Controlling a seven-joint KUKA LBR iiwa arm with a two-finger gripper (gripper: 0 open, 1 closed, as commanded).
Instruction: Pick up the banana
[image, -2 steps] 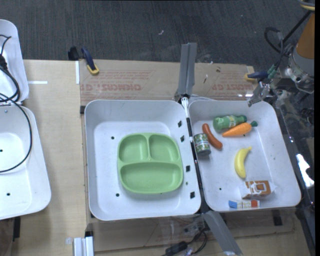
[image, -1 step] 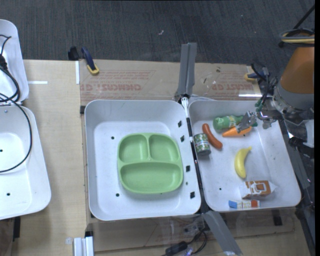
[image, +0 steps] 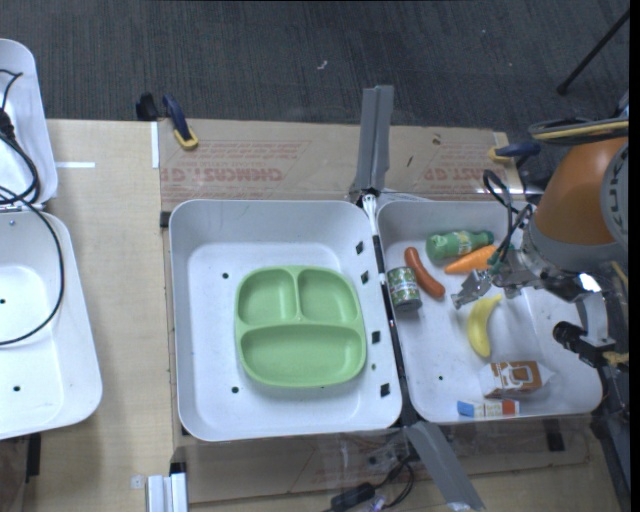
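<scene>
My fingers (image: 480, 287) hang low in the right bin (image: 560, 400), spread a little apart with nothing between them, their tips just above the upper end of the banana (image: 482, 326). The banana lies flat on the bin floor near the middle, running from just under my fingers down toward the near edge, apart from everything else there. Just behind my fingers lies a carrot (image: 470, 262), and beyond it a green bottle (image: 458, 243) on its side. To their left a sausage (image: 425, 272) lies at a slant, with a small can (image: 403, 287) close beside it against the bin's left wall. Nearer the front edge sit a brown carton (image: 517, 377) and a flat box (image: 488, 407) with a blue end. The left bin (image: 200, 300) holds a green divided plate (image: 300, 327) in its middle. Both bins rest on the pale surface (image: 110, 180), and my arm (image: 585, 195) comes in from the right.
</scene>
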